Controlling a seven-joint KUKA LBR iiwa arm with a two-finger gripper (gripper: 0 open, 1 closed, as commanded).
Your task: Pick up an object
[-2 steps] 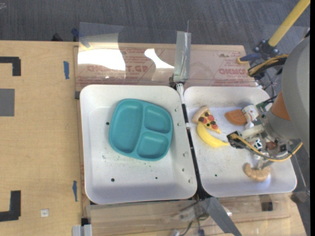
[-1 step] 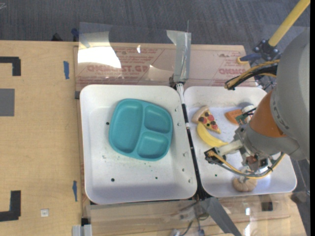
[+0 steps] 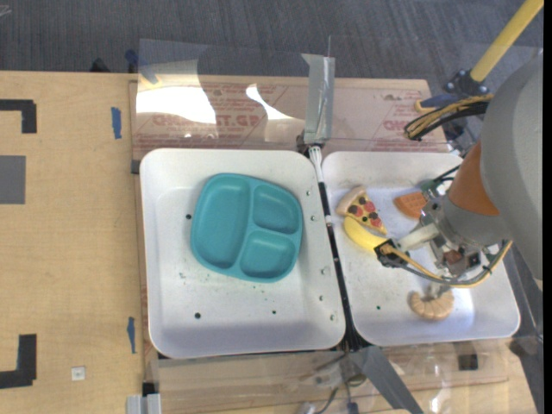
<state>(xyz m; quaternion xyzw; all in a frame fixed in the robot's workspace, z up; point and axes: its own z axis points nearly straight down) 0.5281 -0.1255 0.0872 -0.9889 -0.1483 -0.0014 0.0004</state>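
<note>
camera view looks down at a slant on two shallow white bins set side by side. left bin (image 3: 164, 317) bears a teal divided plate (image 3: 246, 227), lying flat near its middle, well apart from the arm and seemingly not part of this reach. right bin (image 3: 483, 322) carries the loose toy foods: a pizza slice (image 3: 362, 205) touching a yellow banana (image 3: 362, 234) close to the wall between the bins, an orange piece (image 3: 411, 203) nearer the back, partly covered by the arm, and a tan curved pastry (image 3: 431, 304) towards the front edge.

the arm (image 3: 509, 153), grey with an orange band, comes in from the right and hangs over the right bin, so any pick looks aimed at the foods there and not at the plate. the gripper (image 3: 448, 257) sits low among cables, just above the pastry and beside the banana's right end. whether it is clenched or released cannot be told, since wrist hardware and wiring hide the tips. nothing can be seen clamped in it.

my guess is that the pastry or the banana is the candidate, both lying free on the bin floor. the scattered, separate lay of the foods should leave room to close around one without nudging a neighbour, though banana and pizza touch.
</note>
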